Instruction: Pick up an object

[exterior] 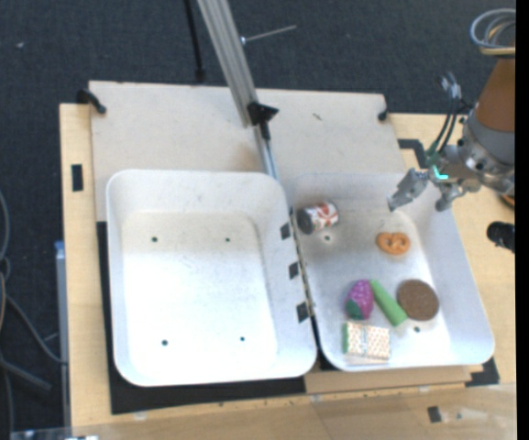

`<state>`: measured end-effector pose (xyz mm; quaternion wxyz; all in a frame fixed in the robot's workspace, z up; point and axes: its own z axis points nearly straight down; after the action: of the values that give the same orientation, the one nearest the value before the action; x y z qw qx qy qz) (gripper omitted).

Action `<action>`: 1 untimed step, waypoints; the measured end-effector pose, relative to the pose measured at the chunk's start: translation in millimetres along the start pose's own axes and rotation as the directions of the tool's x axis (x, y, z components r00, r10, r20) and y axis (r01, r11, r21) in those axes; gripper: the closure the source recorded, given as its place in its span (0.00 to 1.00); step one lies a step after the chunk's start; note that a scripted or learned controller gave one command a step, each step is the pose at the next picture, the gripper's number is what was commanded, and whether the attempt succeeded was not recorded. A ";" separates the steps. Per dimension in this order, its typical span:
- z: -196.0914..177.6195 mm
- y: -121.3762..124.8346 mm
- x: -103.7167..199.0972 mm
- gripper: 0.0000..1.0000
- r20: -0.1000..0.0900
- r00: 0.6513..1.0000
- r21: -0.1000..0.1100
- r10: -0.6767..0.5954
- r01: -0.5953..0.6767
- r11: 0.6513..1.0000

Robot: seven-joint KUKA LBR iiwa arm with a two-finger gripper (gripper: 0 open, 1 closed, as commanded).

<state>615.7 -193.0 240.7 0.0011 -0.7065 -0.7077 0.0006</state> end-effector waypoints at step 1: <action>-2.3 0.7 -0.3 0.00 0.003 1.000 -0.003 -0.002 0.002 1.000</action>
<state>616.5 -193.2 243.0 -0.0009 -0.7058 -0.7084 0.0004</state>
